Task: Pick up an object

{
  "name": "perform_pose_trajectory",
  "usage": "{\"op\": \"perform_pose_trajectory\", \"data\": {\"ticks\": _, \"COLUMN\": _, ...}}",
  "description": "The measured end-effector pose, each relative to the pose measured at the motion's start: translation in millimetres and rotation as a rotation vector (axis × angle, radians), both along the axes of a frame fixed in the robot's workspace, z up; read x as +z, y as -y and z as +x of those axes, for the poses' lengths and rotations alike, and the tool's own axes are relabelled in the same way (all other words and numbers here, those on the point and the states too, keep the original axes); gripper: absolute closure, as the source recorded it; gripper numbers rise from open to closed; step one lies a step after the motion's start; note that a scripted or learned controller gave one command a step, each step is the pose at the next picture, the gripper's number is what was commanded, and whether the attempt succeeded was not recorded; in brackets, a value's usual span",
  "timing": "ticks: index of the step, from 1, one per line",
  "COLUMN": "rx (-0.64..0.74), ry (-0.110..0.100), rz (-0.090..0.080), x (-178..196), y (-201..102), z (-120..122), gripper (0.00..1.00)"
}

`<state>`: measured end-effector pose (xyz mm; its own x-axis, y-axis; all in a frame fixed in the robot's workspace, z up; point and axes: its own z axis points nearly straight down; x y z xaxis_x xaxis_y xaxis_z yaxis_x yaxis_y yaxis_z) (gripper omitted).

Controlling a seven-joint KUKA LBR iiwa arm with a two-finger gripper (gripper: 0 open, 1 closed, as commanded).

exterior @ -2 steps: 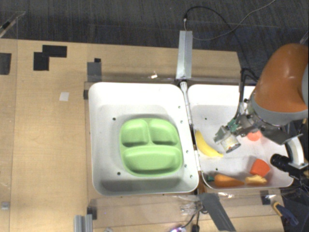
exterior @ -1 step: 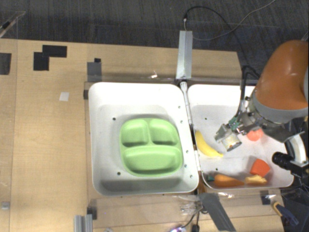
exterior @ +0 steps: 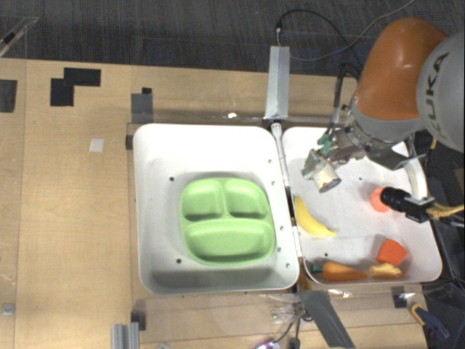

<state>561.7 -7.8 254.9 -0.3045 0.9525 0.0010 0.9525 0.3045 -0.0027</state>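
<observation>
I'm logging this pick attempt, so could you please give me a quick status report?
Gripper low over the right bin, nothing seen held. Banana just below it, carrot at the front wall. Green tray sits in the left bin.

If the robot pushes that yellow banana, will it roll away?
Probably not far: the banana is curved and lies flat in the right bin, so it would likely slide or spin. It looks smooth, perhaps slippery. It sits near the wall, so it could get stuck.

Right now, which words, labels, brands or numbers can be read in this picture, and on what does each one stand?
"UKA": large dark letters on the grey arm, cut by the picture's edge; the start of the brand is out of frame.
No other readable text shows on the bins, the green tray or the toys.
</observation>
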Motion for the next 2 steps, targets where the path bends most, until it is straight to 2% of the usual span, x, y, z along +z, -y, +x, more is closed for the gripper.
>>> {"op": "perform_pose_trajectory", "data": {"ticks": 1, "rx": -0.125, "ry": 0.000, "rz": -0.001, "x": -46.5, "y": -8.0, "z": -19.0, "gripper": 1.00}}
{"op": "perform_pose_trajectory", "data": {"ticks": 2, "rx": -0.264, "ry": 0.003, "rz": -0.001, "x": 86.1, "y": -20.9, "z": -18.3, "gripper": 1.00}}
